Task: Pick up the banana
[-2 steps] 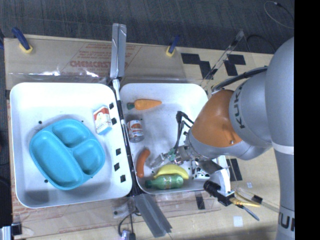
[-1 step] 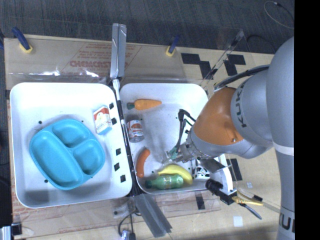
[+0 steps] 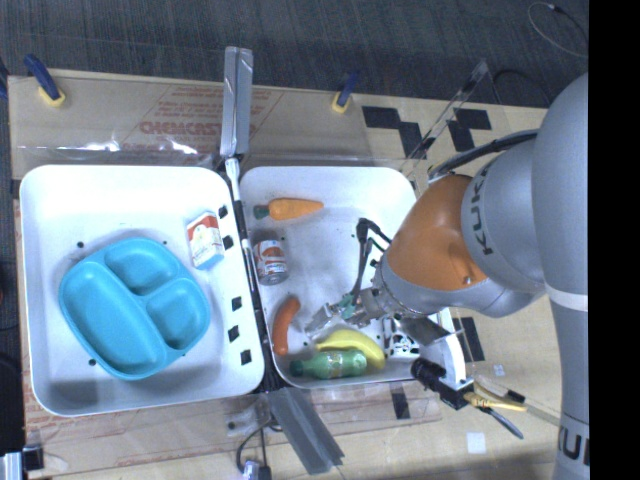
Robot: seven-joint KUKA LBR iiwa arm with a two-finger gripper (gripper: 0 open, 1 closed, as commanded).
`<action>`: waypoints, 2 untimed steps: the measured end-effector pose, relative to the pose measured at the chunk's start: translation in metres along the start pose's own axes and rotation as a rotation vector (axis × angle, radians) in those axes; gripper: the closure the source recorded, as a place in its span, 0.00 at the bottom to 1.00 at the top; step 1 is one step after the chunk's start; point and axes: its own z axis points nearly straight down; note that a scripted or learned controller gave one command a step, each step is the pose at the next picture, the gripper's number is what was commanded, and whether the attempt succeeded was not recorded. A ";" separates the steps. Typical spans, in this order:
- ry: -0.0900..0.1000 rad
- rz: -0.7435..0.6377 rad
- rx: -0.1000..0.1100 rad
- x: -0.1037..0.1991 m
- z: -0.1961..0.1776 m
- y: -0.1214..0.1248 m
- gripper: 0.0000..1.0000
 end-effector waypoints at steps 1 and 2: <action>0.000 -0.209 -0.001 -0.020 0.009 -0.005 0.00; 0.001 -0.215 -0.001 -0.020 -0.001 -0.004 1.00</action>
